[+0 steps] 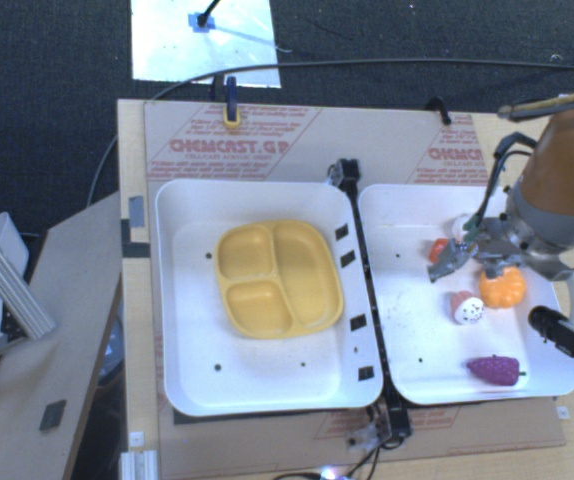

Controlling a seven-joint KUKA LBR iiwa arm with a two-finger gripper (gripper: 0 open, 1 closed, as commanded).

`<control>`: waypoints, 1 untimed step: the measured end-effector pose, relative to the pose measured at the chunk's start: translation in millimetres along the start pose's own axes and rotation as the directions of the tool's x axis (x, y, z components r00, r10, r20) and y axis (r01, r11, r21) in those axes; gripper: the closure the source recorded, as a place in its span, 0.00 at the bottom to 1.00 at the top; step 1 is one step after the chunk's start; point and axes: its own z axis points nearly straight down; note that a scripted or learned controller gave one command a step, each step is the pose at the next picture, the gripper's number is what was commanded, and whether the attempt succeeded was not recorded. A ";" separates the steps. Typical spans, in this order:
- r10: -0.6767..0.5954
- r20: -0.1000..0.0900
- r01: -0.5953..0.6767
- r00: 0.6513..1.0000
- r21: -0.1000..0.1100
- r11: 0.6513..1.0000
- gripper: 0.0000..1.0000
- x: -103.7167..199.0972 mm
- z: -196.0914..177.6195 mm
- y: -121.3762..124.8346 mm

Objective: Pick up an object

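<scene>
Holding yellow tray (278, 278), left bin (182, 268)

Looks like a robotics lab: two shallow white plastic bins (267, 393) fixed side by side on a brown printed board (267, 138), loose black cables (387, 65) over dark carpet (37, 68), aluminium framing rail (7, 278) at left.

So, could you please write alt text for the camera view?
A grey-and-orange robot arm reaches into the right white bin, its pincer beside an orange toy, a white dotted piece and a purple piece. The left bin holds a yellow divided plate.
</scene>
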 end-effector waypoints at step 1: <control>-0.002 0.002 0.002 1.000 -0.011 1.000 0.00 0.0 -5.2 2.4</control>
